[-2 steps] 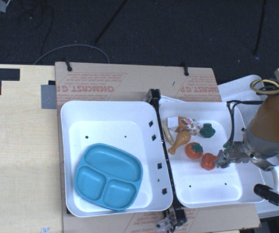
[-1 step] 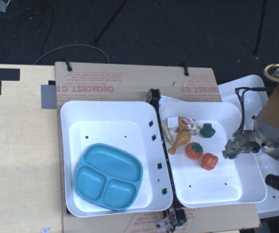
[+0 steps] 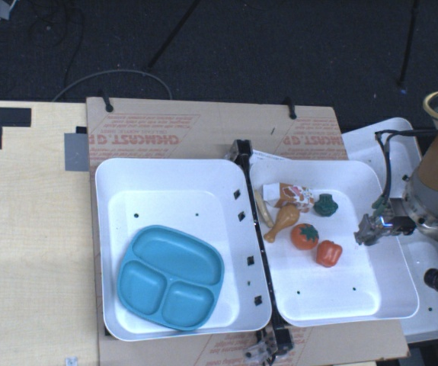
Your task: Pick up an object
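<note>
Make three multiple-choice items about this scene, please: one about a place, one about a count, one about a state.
1. Where does the blue divided plate lie?
A. in the left bin
B. in the right bin
C. on the cardboard

2. How many compartments does the plate have?
A. two
B. three
C. five

3. How is the gripper placed now?
A. at the right bin's right edge, apart from the toys
C. pressing on the blue plate
B. closed around the toy drumstick

Answers: 1 A, the plate rests on the left bin's floor. 2 B, one large section and two smaller ones show. 3 A, the toy tomato and the red toy pepper lie apart from it.
</note>
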Controlling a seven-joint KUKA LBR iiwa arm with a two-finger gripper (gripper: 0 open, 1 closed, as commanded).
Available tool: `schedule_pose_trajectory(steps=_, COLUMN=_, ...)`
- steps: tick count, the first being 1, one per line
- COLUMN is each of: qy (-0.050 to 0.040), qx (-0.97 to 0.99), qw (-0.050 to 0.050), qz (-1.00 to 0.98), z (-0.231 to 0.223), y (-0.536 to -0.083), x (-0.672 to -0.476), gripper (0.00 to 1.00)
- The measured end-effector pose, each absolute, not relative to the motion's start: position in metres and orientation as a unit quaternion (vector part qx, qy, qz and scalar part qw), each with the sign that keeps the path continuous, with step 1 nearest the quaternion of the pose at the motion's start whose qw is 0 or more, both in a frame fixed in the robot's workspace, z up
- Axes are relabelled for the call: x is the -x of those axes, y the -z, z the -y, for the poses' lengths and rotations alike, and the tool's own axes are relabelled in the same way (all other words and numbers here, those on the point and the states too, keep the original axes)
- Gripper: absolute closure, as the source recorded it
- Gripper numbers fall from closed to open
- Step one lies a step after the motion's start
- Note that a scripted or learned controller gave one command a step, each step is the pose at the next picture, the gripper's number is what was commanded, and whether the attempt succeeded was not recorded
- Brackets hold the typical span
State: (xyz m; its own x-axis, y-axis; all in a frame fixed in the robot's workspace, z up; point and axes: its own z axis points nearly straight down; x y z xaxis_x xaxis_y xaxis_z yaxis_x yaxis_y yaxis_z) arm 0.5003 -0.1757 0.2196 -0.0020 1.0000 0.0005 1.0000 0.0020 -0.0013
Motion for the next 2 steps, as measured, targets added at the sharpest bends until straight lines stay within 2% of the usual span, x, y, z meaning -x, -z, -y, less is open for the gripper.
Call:
schedule_pose_trajectory(steps=1, qy=-0.0008, qx=0.706, qw=0.002, qz=0.708, z=0.122, y=-0.215, x=-0.496, gripper=1.0)
schedule_pose_trajectory(steps=2, qy=0.0002, qx=0.705, qw=0.001, qz=0.709, z=0.069, y=-0.226, x=-0.505, gripper=1.0)
